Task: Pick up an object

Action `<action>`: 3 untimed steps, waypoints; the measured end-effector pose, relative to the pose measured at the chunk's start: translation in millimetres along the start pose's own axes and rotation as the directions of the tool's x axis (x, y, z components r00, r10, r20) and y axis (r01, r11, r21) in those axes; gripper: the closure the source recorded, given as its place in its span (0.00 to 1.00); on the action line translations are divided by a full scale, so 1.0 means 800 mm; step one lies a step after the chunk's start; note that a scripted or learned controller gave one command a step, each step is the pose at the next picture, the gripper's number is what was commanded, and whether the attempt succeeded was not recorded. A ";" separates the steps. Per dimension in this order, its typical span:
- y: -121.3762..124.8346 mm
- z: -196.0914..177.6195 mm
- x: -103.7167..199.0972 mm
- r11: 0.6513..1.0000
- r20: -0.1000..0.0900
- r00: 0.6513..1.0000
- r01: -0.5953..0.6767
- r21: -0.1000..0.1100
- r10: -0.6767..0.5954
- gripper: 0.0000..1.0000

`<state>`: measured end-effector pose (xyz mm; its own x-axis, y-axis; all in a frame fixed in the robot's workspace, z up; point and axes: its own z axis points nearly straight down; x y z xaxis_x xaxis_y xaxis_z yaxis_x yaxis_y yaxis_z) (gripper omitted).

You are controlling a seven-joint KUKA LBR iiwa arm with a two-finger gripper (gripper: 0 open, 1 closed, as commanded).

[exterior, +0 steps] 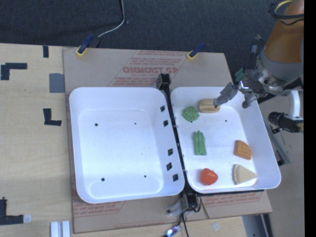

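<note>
The wooden bench (29, 147) carries a cardboard sheet (143, 68), and on that sit the two white bins. Taking the right bin (256, 132) as the marker, the left bin (118, 142) lies right against its left wall, joined along a dark strip.

The grey and orange arm (286, 28) hangs over the right bin's upper right corner. Its gripper (233, 94) is spread wide: one finger (222, 97) slants down to touch the right end of the tan bread roll (208, 106), the other stands apart near the bin's right rim. Nothing sits between them.

Inside the right bin, the roll lies near the top wall, a green broccoli (190, 114) just left of it. The asparagus bundle (199, 143) lies mid-bin, a waffle piece (242, 149) by the right wall, a pale wedge (243, 174) at the lower right, a red tomato (209, 176) at the bottom.
</note>
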<state>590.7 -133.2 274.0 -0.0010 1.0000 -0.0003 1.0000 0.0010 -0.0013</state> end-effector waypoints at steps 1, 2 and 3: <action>-0.081 0.119 0.003 1.000 -0.003 1.000 -0.002 0.014 0.002 0.00; -0.047 0.243 0.024 1.000 0.002 1.000 0.001 -0.002 -0.001 0.00; -0.046 0.224 0.022 1.000 0.001 1.000 -0.001 -0.002 0.001 1.00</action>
<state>553.3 -115.5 95.2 -0.0004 1.0000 -0.0015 1.0000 0.0004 0.0007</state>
